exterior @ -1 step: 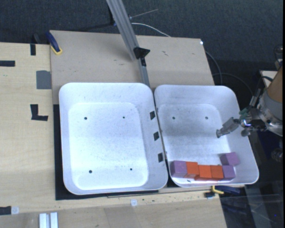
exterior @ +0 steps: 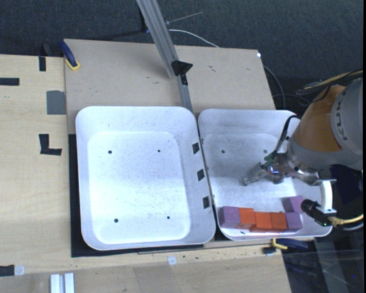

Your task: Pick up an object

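A: Roughly noted: blocks [exterior: 260,219] bunched in a row against near wall of right bin [exterior: 244,126], purple at the ends, orange between. Probably pushed or slid there, since bin floor elsewhere bare. Left bin [exterior: 134,116] bare too.

B: Pincer [exterior: 256,177]?

A: Low over mid-floor of right bin, pointing left, well short of the blocks. Tips blurred; cannot tell whether spread or closed. Nothing seen between them.

B: Arm [exterior: 320,130]?

A: Reaching in over right rim. Wall-hugging row likely awkward: little room for a finger on the wall side.
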Action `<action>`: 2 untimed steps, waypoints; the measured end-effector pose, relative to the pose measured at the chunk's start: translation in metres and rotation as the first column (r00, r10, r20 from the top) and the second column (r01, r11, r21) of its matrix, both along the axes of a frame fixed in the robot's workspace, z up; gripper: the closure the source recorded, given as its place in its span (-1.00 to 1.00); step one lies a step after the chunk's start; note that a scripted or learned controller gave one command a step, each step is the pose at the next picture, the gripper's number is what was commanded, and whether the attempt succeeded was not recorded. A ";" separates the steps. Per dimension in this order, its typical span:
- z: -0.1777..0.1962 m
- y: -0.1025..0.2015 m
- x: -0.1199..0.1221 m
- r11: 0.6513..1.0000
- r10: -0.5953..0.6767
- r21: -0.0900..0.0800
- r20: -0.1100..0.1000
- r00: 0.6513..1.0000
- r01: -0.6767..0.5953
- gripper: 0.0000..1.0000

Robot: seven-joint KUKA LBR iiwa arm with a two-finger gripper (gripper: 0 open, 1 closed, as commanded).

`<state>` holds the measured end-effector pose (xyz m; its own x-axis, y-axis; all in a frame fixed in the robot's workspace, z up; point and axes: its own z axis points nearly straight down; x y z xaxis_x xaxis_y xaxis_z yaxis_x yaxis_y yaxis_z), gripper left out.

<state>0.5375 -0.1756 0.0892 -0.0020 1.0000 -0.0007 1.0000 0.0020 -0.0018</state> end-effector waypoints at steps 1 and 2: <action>0.008 0.050 -0.029 1.000 0.001 0.004 -0.003 1.000 -0.001 -1.00; 0.008 0.047 -0.029 1.000 -0.001 0.002 -0.001 1.000 0.001 -1.00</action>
<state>0.5088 -0.1282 0.0975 -0.0006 1.0000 0.0013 1.0000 0.0006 -0.0029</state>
